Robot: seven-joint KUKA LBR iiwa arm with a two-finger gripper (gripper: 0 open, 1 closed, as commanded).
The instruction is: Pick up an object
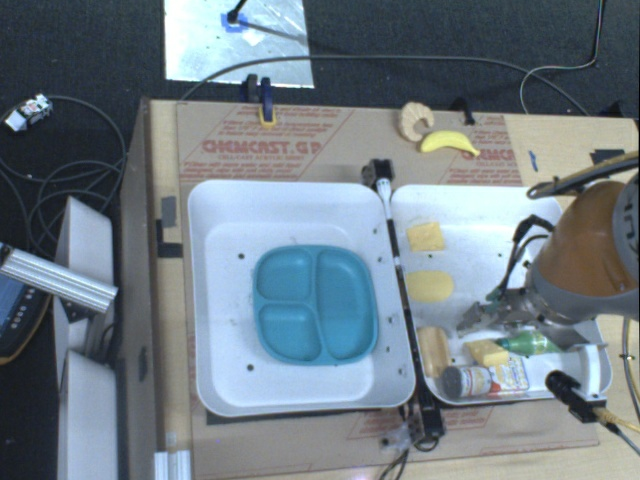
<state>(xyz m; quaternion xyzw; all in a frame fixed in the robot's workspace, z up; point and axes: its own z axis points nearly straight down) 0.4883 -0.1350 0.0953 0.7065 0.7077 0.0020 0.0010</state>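
Two white bins (300, 203) sit side by side, and I see my gripper (480, 318) low over the right one, its state unclear to me.

Gripper (478, 318) low, arm (590, 248) bent

Slanted overhead view of both bins (300, 200)

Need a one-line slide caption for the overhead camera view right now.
KUKA arm's claw low in the right bin above a green bottle; blue divided plate in the left bin.
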